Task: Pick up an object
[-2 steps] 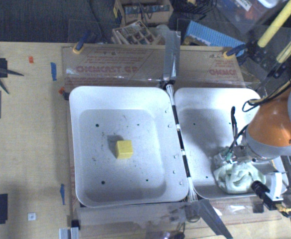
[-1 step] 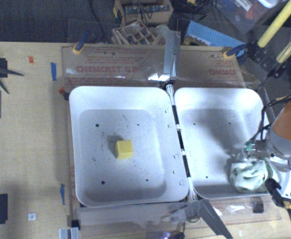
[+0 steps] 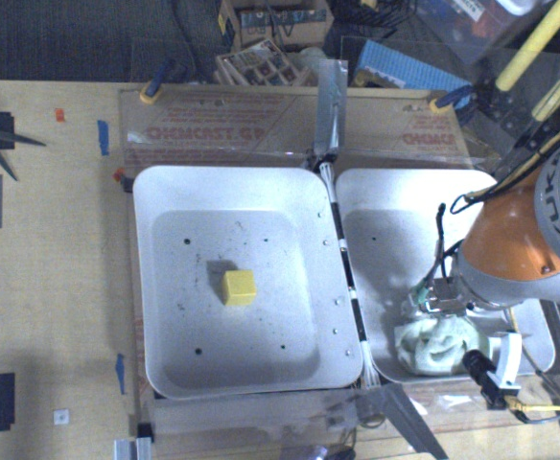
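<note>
A small yellow block [image 3: 240, 287] lies near the middle of the left bin [image 3: 165, 209]. A crumpled white and pale-green soft thing [image 3: 436, 344] sits at the near end of the right bin [image 3: 385, 199]. My gripper [image 3: 435, 305] reaches down from the orange-banded wrist [image 3: 510, 247] and hangs right over the far edge of that soft thing, touching it or nearly so. The wrist hides the gripper's lower part.
The two white bins share a raised divider [image 3: 342, 257]. The arm covers the right side of the right bin. Behind the bins runs a cardboard wall [image 3: 222, 132]. Wooden bench top [image 3: 40, 257] spreads to the left.
</note>
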You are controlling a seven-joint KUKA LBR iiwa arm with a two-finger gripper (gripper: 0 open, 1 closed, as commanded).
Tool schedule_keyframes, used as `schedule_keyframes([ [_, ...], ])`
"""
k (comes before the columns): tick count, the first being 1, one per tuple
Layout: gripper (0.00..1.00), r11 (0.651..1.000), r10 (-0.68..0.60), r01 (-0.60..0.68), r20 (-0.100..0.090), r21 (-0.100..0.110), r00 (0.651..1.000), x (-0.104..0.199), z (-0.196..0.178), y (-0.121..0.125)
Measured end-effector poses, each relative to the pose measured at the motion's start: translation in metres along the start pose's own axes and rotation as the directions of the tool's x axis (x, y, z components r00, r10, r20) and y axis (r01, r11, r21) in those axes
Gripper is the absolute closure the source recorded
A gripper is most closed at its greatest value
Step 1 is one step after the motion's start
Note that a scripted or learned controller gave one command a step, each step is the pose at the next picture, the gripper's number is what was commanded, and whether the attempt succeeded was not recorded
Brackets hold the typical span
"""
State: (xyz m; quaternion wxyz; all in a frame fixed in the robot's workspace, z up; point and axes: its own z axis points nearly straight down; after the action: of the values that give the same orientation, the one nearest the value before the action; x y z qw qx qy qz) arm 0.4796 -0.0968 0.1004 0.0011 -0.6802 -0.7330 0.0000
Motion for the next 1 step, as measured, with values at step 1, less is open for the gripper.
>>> schedule_keyframes([
  [1, 1.0, 0.954, 0.298, -0.298, 0.003, -0.004, 0.954, -0.0408, -0.0403, -0.0027],
])
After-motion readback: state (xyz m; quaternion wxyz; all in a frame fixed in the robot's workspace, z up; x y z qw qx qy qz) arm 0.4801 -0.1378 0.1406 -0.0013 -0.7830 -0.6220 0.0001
